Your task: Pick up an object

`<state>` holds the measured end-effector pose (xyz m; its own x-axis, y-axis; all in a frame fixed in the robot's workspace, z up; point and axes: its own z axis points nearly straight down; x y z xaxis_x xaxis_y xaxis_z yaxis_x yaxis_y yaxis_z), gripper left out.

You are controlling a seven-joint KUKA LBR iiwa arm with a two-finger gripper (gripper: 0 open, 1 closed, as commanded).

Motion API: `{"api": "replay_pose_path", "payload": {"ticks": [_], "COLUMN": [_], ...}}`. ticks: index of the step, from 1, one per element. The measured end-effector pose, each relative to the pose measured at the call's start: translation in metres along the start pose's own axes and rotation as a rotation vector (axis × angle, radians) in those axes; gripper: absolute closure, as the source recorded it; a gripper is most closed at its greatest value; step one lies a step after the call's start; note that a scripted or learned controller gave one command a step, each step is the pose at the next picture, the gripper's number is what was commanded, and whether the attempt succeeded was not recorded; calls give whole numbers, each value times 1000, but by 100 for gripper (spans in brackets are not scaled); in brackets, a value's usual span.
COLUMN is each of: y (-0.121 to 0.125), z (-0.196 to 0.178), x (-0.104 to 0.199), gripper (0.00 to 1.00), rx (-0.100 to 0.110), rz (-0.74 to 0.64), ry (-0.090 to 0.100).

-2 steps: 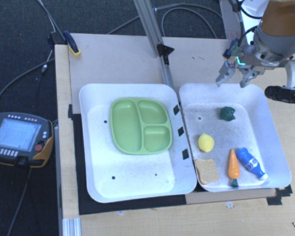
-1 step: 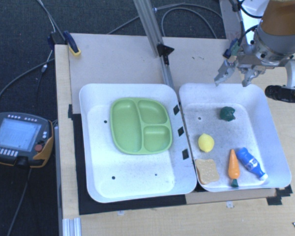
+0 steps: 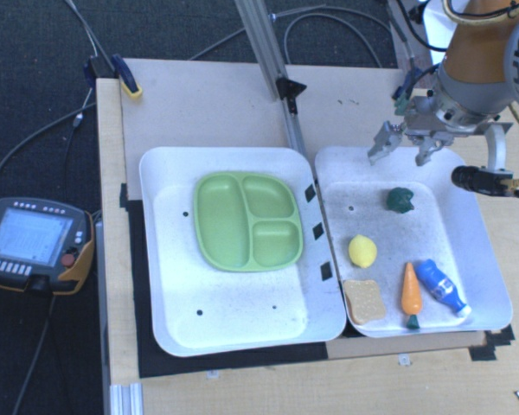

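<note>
Camera view: broccoli (image 3: pixel 400 200) below open hand (image 3: pixel 406 150).

**Five small objects in right bin**

All lie in the right bin (image 3: pixel 484 232), none held. Dark green lumpy piece, broccoli-like (image 3: pixel 400 200), at the far part, well apart from the rest. Yellow lemon (image 3: pixel 362 251), roundish, near the bin's left wall at mid-depth. Tan bread slice (image 3: pixel 364 301), flat, just in front of the lemon. Orange carrot (image 3: pixel 411 291) with green tip toward the near rim, beside the bread. Blue bottle (image 3: pixel 440 287) lying on its side, slanted, just right of the carrot.
</note>
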<state>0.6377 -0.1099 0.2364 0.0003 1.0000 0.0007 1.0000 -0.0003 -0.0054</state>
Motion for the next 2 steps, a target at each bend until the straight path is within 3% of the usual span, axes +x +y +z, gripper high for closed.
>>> {"api": "replay_pose_path", "payload": {"ticks": [2], "y": [-15], "z": [115], "x": [0], "gripper": [0], "rx": [3], "rz": [0], "ry": [1]}}
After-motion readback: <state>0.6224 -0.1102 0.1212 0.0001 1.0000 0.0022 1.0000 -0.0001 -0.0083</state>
